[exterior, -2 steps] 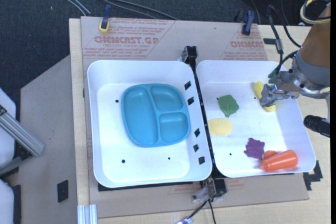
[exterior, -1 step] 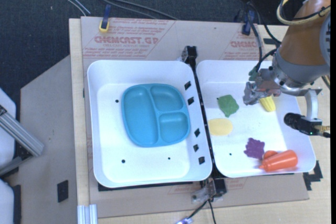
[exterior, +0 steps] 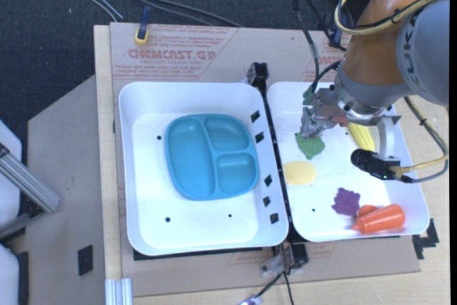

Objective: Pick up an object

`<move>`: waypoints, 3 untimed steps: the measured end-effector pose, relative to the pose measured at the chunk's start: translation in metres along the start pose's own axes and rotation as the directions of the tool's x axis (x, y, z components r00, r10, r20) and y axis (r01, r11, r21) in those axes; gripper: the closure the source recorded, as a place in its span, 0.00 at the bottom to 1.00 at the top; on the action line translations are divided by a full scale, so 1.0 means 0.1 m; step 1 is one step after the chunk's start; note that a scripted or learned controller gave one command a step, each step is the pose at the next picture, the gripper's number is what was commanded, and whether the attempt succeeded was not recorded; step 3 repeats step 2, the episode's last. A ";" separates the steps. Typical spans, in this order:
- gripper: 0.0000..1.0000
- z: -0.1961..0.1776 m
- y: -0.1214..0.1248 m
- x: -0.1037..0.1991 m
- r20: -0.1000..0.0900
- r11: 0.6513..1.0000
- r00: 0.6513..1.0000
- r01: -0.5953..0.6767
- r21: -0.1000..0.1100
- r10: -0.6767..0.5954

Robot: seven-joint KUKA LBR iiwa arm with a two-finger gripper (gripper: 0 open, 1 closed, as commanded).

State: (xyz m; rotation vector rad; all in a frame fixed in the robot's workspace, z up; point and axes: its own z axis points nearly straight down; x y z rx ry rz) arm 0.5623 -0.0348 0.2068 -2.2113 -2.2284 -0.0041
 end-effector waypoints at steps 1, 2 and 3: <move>1.00 0.06 0.16 0.50 0.001 1.000 1.000 -0.001 -0.001 0.001; 1.00 -0.11 0.28 1.08 0.000 1.000 1.000 0.000 -0.003 0.000; 1.00 -0.11 0.28 1.08 0.000 1.000 1.000 0.000 -0.003 0.000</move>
